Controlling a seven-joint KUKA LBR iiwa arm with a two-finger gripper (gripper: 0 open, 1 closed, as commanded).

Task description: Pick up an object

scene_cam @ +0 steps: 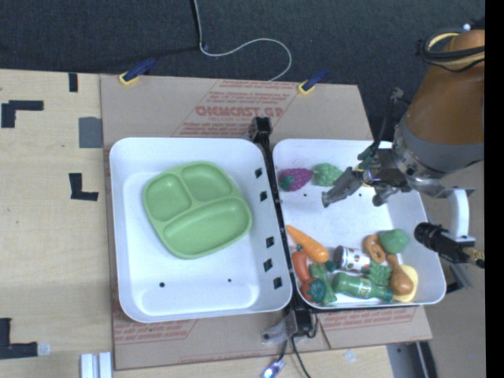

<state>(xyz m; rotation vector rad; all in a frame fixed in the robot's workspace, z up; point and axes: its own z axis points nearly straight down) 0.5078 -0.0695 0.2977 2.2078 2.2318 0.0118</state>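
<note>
My gripper [361, 193] hangs over the upper middle of the right bin [350, 220], open, with nothing between its fingers. One dark finger [340, 188] points left toward a green toy vegetable [325, 173] and a purple grape bunch [295, 179] near the bin's back left corner. An orange carrot [308, 244] lies lower left of the gripper. A heap of toy foods fills the bin's front: a small bottle [351, 260], a green item [360, 287], a pear-like piece [393, 241] and a yellow-orange piece [405, 280].
The left bin [134, 290] holds a green divided plate [198, 209]. A black divider [272, 203] runs between the bins. The arm's grey and orange body [450, 105] stands over the right bin's far right side. Cardboard lies under both bins.
</note>
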